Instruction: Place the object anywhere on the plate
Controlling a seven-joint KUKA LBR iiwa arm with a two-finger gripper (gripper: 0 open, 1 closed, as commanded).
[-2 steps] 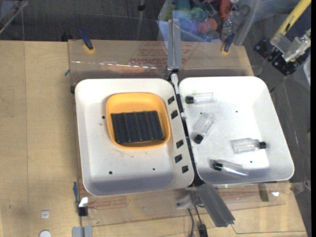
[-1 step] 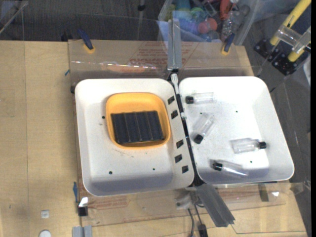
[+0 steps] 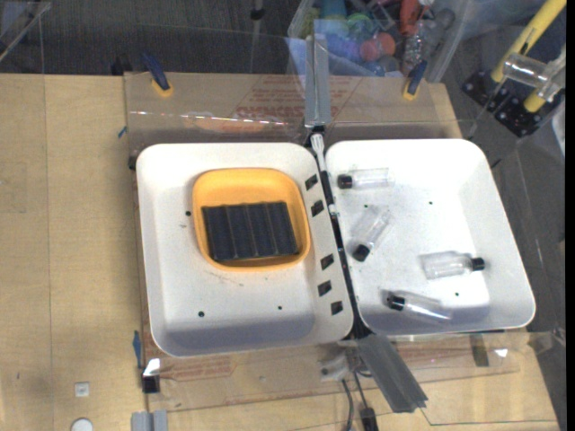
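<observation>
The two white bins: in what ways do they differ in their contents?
The left bin holds a yellow plate with a dark ribbed block on it; the right bin holds four clear vials with black caps, lying scattered. The left bin's things are stacked, the right bin's lie apart. Both bins are shallow and white.

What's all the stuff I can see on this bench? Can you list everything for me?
white bins: two, white, side by side on the bench.
orange plate: one, orange, in the left bin.
ridged dark block: one, black, lying on the plate.
clear vials: four, see-through with black caps, scattered in the right bin, all lying on their sides.
box of toys: one, clear, holding mixed colourful items, behind the bins.
blue clamps: two, blue, at the back edge of the bench.
wooden bench: one, light brown, under everything.
robot arm part: one, metal and black with a yellow piece, at the upper right corner.
</observation>
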